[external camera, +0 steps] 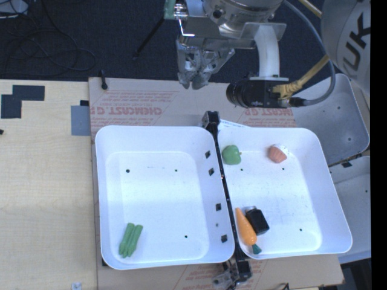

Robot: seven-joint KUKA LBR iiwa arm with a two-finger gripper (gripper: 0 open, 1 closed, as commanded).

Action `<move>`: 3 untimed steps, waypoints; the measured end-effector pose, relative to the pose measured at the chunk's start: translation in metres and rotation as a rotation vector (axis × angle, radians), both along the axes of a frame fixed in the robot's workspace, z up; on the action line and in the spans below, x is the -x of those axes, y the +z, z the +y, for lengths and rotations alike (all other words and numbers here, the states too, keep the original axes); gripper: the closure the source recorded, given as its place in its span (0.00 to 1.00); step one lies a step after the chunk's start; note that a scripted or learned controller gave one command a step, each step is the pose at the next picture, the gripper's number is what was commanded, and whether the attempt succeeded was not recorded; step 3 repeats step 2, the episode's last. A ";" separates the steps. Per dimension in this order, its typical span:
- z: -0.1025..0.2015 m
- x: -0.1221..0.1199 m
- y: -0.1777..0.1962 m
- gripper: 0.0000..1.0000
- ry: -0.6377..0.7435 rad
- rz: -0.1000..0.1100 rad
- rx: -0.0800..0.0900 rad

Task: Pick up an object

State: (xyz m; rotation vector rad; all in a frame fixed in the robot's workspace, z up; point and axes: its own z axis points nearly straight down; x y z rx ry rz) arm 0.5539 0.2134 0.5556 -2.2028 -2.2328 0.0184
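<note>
Camera view: hand (195,80) high beyond bins' far edge, well apart from carrot (245,224).

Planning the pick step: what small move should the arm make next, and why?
Probably lower the tool toward the green apple-like toy in the right bin: the tool hangs high above the bins' far edge, and that toy lies nearest with space around it.

Left bin (151,192) and right bin (302,192): white, touching at centre, black clips (218,207) along the shared edge. Cardboard (139,104): beneath both, lettering at 12 o'clock. Bench (42,192): 9 o'clock, bearing dark patches (24,96). Cables (54,47): 11 o'clock. Grey plate (347,119): 3 o'clock.
</note>
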 end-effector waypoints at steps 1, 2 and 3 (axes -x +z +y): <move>0.000 0.000 0.000 0.00 0.000 0.001 0.000; 0.001 0.000 0.009 1.00 0.006 0.004 0.001; 0.001 0.000 0.009 1.00 0.006 0.004 0.001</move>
